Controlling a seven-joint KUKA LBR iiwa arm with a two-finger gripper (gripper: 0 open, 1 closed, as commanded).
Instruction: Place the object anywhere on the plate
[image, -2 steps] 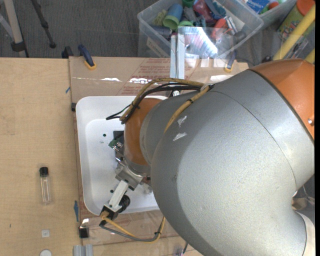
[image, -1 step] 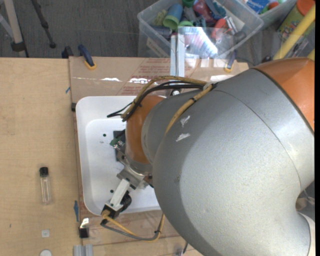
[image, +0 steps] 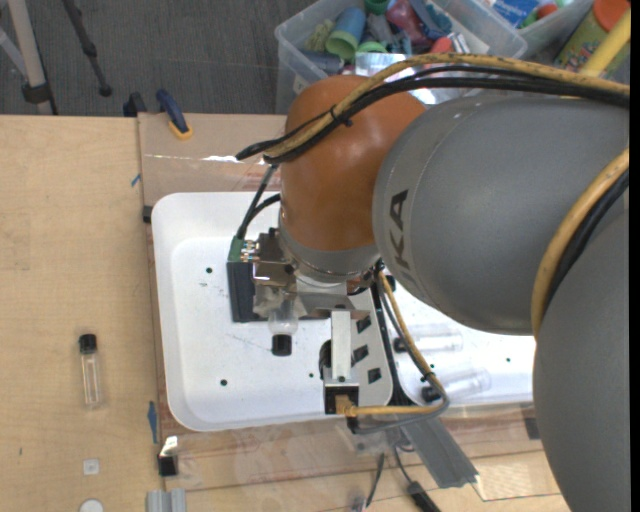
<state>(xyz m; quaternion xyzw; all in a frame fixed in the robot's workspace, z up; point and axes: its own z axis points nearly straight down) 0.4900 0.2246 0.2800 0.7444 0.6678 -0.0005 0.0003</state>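
The arm's orange wrist band and grey body cover most of the white bin (image: 190, 300). My gripper (image: 282, 325) hangs low over the middle of the bin, pointing down at its floor. A small dark thing (image: 281, 345) lies on the bin floor right under the gripper's tip; whether it is a loose object or part of the gripper is unclear. The arm hides the right part of the bin and whatever lies there.
A small glass vial with a black cap (image: 90, 368) lies on the wooden bench left of the bin. A blue clamp (image: 177, 113) sits at the bench's far edge. A clear box of colourful toys (image: 420, 30) stands behind.
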